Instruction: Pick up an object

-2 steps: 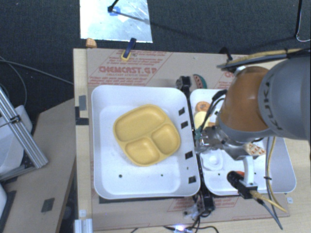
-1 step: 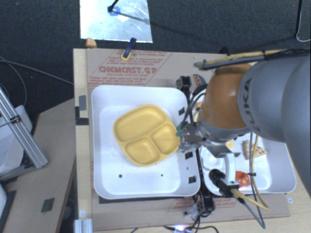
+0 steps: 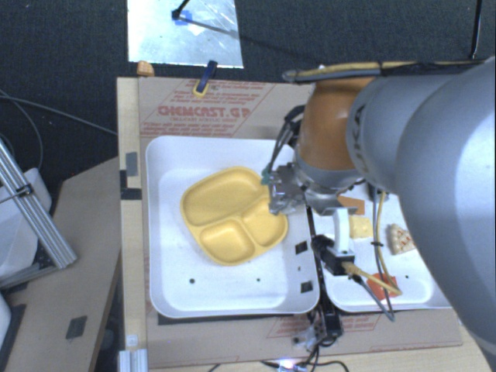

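Hand (image 3: 277, 196) sits at the three o'clock rim of the yellow three-compartment plastic plate (image 3: 229, 215); its grip I cannot tell. Pinch rim squarely, lift straight.

Yellow divided plate (image 3: 230, 225): plastic, three compartments, rounded outline. Lies flat, right side up, in the left white bin (image 3: 167, 289), roughly at its centre and shifted toward the bin's right wall. Plate turned at a slant to the bin's sides; largest compartment toward the bin's far edge, two smaller ones toward the near edge. Right rim partly hidden.
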`<state>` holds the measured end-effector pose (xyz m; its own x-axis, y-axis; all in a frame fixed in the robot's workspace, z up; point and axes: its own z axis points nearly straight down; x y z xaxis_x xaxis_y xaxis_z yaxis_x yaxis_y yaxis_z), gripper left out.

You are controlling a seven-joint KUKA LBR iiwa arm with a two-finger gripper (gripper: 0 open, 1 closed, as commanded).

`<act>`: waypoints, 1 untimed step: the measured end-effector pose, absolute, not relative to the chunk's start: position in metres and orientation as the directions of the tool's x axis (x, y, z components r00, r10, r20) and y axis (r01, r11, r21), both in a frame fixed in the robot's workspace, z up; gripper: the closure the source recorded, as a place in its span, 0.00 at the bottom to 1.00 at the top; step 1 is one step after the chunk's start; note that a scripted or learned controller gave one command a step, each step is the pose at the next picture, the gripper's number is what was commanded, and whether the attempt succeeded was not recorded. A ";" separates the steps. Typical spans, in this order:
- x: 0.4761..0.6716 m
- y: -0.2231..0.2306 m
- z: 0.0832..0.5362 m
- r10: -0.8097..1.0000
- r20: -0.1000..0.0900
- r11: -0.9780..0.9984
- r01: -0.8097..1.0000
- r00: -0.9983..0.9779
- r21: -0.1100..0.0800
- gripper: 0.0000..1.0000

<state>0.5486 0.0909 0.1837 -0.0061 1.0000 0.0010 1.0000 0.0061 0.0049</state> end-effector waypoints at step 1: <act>0.519 0.131 0.304 1.000 0.006 0.010 1.000 -0.010 0.012 1.00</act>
<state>0.5193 0.1310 0.3043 -0.0099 0.9999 0.0056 0.9999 0.0099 0.0119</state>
